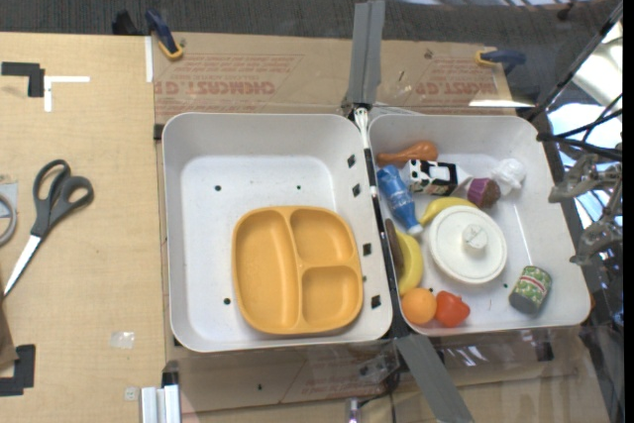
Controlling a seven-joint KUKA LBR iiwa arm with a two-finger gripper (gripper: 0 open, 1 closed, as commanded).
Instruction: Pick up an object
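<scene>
- We saw two white bins side by side, and every loose object lay in the right bin [555,233].
- At its far edge lay an orange toy [411,153], and just in front of it a black-and-white toy [433,176].
- A blue bottle [397,198] lay tilted along the left wall, its near end by the banana [407,258].
- And the banana curved down that same wall, pressed against the white pot [466,246].
- The pot sat in the middle with its lid on, knob up, and a yellow piece [443,208] peeked out at its far side.
- Behind the pot a purple thing [482,192] lay beside a white thing [508,173]; we could not make out what either was.
- Down at the near edge, an orange [418,306] touched a red thing [452,310].
- A green can [530,289] stood tilted near the right corner, just off the pot.
- Nothing was lifted: every object rested on the bin floor.
- As for the gripper, released or clenched, we could not tell.
- Over in the left bin [198,213], a yellow tray [297,267] with three sections lay flat towards the near right.
- Out on the bench, well left of the bins, scissors [45,208] lay closed.
- Cardboard [248,79] ran under the bins' far side, with a blue clamp [163,33] at its left corner.
</scene>
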